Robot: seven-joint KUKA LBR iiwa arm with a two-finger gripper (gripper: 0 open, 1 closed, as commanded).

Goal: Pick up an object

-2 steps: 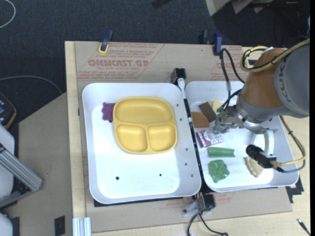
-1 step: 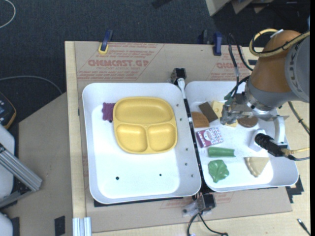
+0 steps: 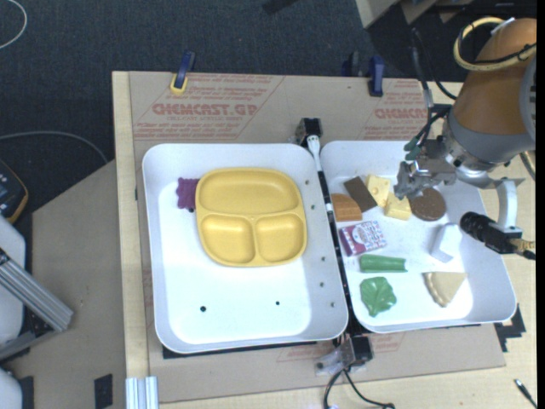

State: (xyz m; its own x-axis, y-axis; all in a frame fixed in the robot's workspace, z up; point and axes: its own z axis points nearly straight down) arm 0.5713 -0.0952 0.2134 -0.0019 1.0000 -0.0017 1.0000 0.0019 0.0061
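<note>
The gripper [image 3: 415, 180] hangs over the right bin [image 3: 490, 301], just above yellow cheese pieces [image 3: 387, 197] beside a brown disc [image 3: 428, 204]; its grip cannot be judged. The cardboard [image 3: 255, 100] underneath reads "CHEMCAST GP". Dark carpet [image 3: 85, 24] surrounds the bench.

Grey arm [image 3: 490, 118], orange band [image 3: 507, 54] above wrist, yellow cable loop [image 3: 473, 41], metallic wrist

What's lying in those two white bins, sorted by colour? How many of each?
Yellow: 3 (divided plate, cheese pieces and)
Brown or tan: 4 (chocolate bar, block, round disc, pie wedge)
Green: 2 (pod, leafy piece)
Purple: 2 (grapes, packet)
White: 1 (block)
Total: 12
</note>
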